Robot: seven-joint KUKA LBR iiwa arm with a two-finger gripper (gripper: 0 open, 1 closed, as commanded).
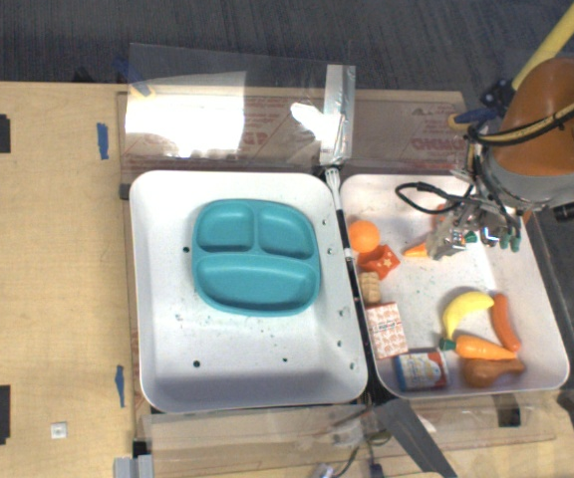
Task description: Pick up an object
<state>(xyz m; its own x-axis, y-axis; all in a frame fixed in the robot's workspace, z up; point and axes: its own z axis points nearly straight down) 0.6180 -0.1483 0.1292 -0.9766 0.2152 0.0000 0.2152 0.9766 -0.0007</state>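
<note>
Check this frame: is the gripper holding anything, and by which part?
Cannot be told: the gripper hangs over the right bin, and no object shows in it.

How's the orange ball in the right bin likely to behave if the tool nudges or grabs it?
The orange ball looks round and smooth, so it probably rolls when nudged. It sits against the bin wall beside a red block, which may stop it. The curved surface could slip out of a two-finger pinch.

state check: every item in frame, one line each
end effector: low over right bin, nothing seen held
teal divided plate: upright in left bin, compartments bare
orange ball: at right bin's left wall
banana: lying in right bin
carrot: lying flat below banana
can: on its side, front edge
right bin: holds all the small items
</note>
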